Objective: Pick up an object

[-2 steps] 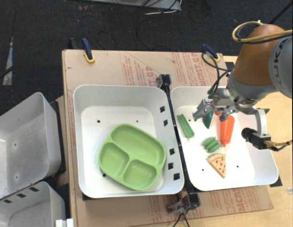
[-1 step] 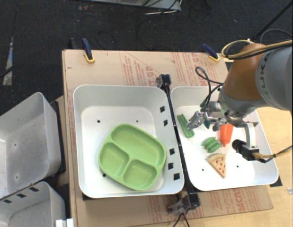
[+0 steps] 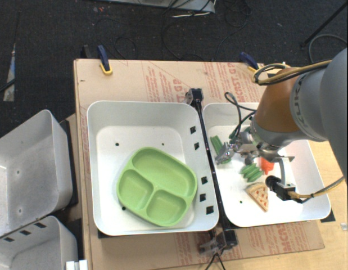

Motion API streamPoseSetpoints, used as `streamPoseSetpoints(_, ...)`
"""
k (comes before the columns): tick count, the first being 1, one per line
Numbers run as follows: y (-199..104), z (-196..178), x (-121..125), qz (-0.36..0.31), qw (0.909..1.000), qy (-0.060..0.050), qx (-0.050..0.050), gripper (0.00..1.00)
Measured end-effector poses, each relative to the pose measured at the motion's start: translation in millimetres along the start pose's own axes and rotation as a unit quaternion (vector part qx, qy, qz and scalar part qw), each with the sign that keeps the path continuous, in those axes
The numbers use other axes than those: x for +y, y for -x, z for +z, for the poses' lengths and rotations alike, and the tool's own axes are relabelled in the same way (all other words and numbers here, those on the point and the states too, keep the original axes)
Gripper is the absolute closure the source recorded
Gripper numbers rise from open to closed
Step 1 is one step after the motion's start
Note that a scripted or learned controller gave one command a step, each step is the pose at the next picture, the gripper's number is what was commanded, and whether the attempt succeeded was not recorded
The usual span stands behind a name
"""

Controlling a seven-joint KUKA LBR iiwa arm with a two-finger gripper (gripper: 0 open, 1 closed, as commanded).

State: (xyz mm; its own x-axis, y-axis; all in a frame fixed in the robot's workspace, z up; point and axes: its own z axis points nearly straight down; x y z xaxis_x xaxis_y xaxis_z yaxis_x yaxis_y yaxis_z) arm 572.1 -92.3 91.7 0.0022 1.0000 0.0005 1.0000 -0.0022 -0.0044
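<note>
Looking down on the bench, we see two shallow white bins side by side on a brown board. The left bin [image 3: 100,151] holds a light green plate [image 3: 157,186] with three compartments, lying flat toward the bin's near side and turned at a slant.

The grey arm [image 3: 308,100] reaches in from the right over the right bin [image 3: 317,207], its orange band sitting above the wrist. The gripper [image 3: 225,155] hangs low at the left side of that bin, near the dividing wall between the two bins. We cannot tell whether the pincer is spread or pressed together; its tips are too small and cluttered to read, and we see nothing clearly caught in them.

Several small things lie in the right bin. A green strip [image 3: 217,144] rests just beside the gripper, toward the far side. A green leafy piece [image 3: 252,172] lies under the wrist, with a small orange piece [image 3: 266,165] just beside it. Nearer to us sits a pizza slice [image 3: 259,196], a tan wedge with red dots, lying flat on the bin floor.
</note>
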Motion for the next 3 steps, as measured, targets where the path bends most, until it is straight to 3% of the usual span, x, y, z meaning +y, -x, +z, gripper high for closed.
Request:
streamPoseSetpoints(1,0,-13,1,0.001,1.0,0.003,0.0,1.0)
streamPoseSetpoints(3,6,-114,11,-0.002,1.0,0.005,-0.001,1.0)
